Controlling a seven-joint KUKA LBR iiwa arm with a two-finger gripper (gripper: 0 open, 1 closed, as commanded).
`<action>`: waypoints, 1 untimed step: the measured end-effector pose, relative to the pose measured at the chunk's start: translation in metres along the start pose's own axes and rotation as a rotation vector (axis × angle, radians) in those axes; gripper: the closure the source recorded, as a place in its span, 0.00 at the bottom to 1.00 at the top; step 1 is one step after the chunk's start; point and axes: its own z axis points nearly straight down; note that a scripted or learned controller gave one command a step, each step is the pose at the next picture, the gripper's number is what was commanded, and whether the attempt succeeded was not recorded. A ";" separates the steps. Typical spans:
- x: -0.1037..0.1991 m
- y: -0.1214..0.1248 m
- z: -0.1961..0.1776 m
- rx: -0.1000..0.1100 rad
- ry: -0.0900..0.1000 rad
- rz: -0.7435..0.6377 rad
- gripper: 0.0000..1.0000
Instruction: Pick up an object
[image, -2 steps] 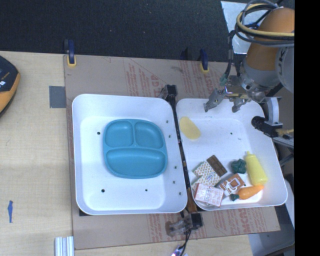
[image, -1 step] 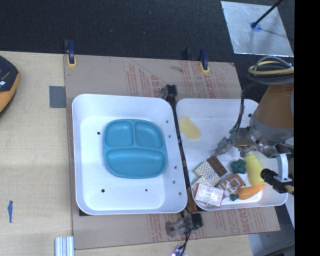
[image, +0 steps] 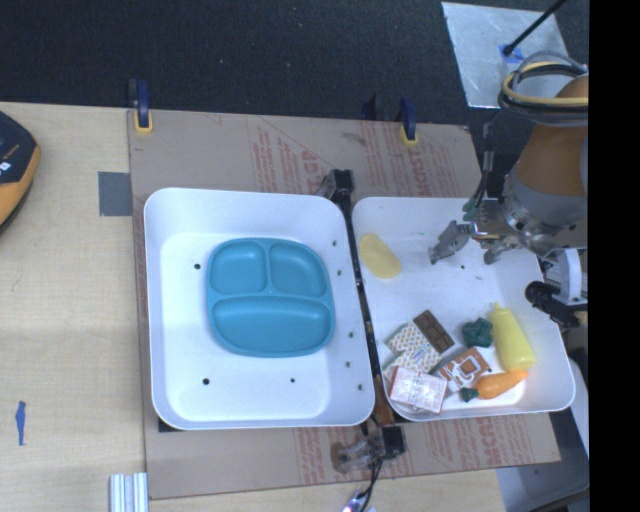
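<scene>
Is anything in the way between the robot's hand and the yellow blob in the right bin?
Nothing visible. The hand hangs over bare white floor of the right bin, and the yellow blob lies apart to its left, with no toy between them.

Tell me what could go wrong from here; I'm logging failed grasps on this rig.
The end effector hangs above bare floor of the right bin, so closing there would likely grab nothing. The toys crowd the near corner: the carrot touches the yellow bottle, so a grasp may nudge neighbours.
</scene>
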 end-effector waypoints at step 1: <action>0.046 -0.040 -0.045 0.007 0.004 -0.002 0.00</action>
